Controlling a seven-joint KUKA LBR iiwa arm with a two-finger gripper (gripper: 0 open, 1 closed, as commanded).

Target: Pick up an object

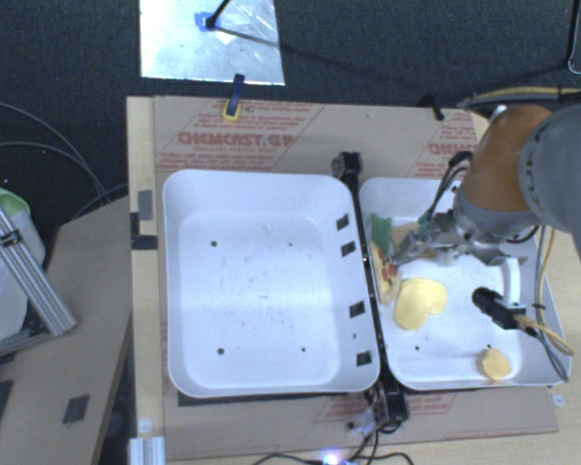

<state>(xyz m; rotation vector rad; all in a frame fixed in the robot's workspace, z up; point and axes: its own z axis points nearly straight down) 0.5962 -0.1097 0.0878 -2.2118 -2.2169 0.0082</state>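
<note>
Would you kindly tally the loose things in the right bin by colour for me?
Yellow: 2, the large pale piece and the small lump
Green: 1, the green piece
Reddish: 1, the reddish bit, partly hidden
Total: 4

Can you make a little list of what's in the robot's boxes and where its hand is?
gripper: down in the right bin, near its left wall
large yellow thing: right bin, just in front of the gripper
small yellow thing: right bin, near the front edge
green thing: right bin, by the left wall, behind the gripper
left bin: white, no loose things seen
</note>
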